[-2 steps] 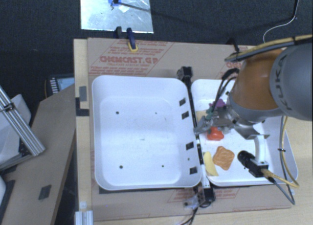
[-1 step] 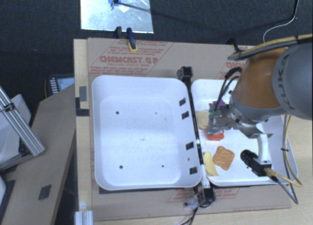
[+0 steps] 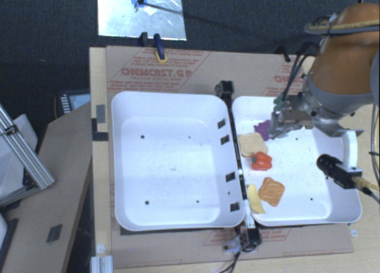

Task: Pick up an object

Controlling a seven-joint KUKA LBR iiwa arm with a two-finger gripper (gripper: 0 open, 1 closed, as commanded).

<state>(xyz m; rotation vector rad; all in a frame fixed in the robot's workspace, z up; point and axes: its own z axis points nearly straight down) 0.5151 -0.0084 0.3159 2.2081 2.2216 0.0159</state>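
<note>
Arm cut off at right edge, purple object partly hidden by claw

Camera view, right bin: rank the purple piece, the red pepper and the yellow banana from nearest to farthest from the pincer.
1. Purple piece: just left of the pincer, at the bin's upper middle.
2. Red pepper: lower down, near the divider between the bins.
3. Yellow banana: farthest, at the bin's lower left corner.

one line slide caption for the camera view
KUKA arm's hand poised over a purple item in the right bin, beside toast, tomato, pastry and banana.
</note>
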